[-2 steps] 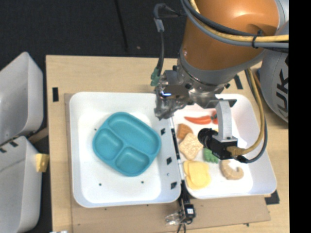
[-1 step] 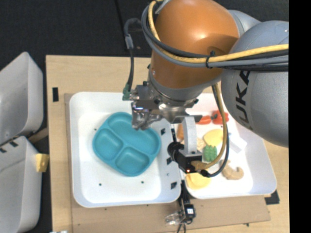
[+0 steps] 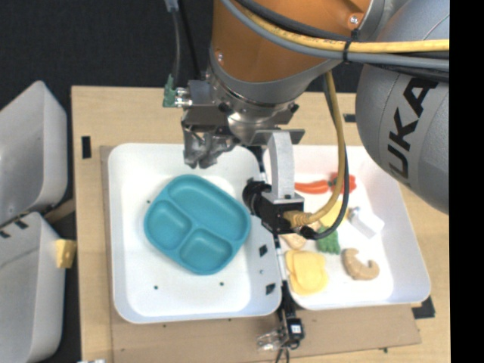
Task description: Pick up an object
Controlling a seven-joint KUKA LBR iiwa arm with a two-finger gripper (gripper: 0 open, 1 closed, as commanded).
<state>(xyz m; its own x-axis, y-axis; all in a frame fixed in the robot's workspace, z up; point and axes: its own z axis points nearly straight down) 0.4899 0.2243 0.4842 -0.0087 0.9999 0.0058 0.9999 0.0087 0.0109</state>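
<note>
A blue divided plate [image 3: 198, 224] lies flat in the middle of the left bin [image 3: 125, 278]. The gripper [image 3: 204, 151] hangs over that bin's back edge, just beyond the plate's far rim and apart from it. Nothing shows in its grasp. The right bin [image 3: 404, 267] holds a red-orange pepper-like piece [image 3: 321, 184], a green piece [image 3: 328, 243], a yellow block [image 3: 306, 271], a tan curved piece [image 3: 360, 265] and a small white piece [image 3: 364, 222]. The arm's orange band and grey body cover the back of both bins.
A black fitting with yellow cables [image 3: 274, 206] hangs over the divider between the bins, hiding part of the right bin's left side. White padded shapes [image 3: 26, 165] stand left of the bench. A small clip [image 3: 278, 337] lies at the front edge.
</note>
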